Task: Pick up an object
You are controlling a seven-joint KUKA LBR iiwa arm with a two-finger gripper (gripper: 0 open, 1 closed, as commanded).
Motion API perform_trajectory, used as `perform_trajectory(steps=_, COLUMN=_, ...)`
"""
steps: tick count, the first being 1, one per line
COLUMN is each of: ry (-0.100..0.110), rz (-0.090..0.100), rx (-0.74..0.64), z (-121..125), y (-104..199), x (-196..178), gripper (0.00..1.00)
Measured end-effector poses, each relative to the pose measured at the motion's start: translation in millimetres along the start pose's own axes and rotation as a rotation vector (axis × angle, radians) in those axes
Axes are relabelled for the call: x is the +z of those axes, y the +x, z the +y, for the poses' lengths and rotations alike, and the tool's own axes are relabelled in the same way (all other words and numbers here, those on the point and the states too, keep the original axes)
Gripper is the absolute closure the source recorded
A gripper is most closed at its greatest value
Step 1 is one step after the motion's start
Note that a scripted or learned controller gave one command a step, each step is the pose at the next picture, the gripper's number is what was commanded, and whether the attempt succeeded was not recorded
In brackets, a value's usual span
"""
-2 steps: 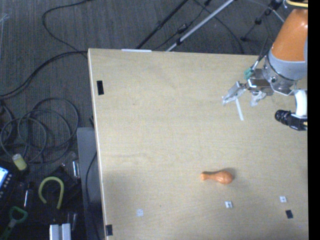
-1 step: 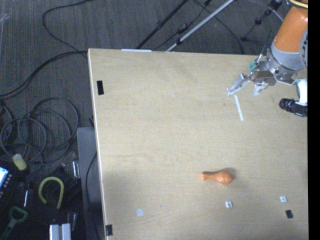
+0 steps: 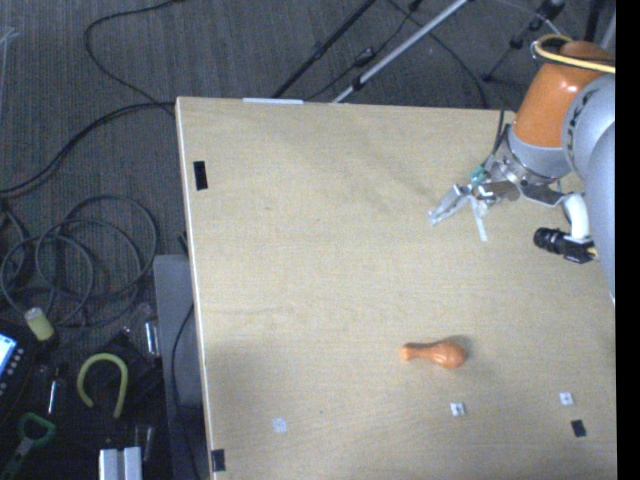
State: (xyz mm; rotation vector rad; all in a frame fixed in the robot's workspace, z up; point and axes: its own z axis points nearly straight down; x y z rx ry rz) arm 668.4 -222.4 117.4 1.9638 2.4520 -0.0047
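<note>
The bench [image 3: 300,268] is a pale tan, wood-coloured board with a few small markers on it: a black one near its far left edge [image 3: 201,175], another at its near left corner [image 3: 218,459], and several small white and black squares [image 3: 457,408] toward its near right.

An orange, pear-shaped object [image 3: 436,353] lies on its side on the bench, narrow end pointing left, just beyond the small white square and well apart from everything else.

The arm [image 3: 565,118], grey with an orange band, comes in above the far right part of the bench. Its pincer [image 3: 462,218] is well beyond the orange object, the two thin fingers spread apart with nothing between them.

Left of the bench the floor is dark carpet [image 3: 90,88] strewn with looping black cables [image 3: 80,258]; a yellow-green curved piece [image 3: 103,378] lies near the bench's near left corner. Beyond the bench's far edge, light-coloured stand legs [image 3: 420,28] cross the floor.
</note>
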Motion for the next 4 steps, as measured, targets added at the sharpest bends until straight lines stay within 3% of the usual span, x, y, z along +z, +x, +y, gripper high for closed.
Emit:
perform_trajectory(steps=1, ry=-0.001, rz=-0.001, rx=-0.08, z=1.0, y=1.0, x=13.7, gripper=0.0)
perform_trajectory(steps=2, ry=-0.002, rz=0.0, rx=-0.296, z=6.7, y=27.5, x=32.7, gripper=0.0)
perform_trajectory(steps=3, ry=-0.006, rz=0.0, rx=-0.296, z=7.7, y=28.1, x=22.8, gripper=1.0)
perform_trajectory(steps=4, ry=-0.004, rz=0.002, rx=-0.159, z=15.8, y=68.3, x=-38.8, gripper=1.0)
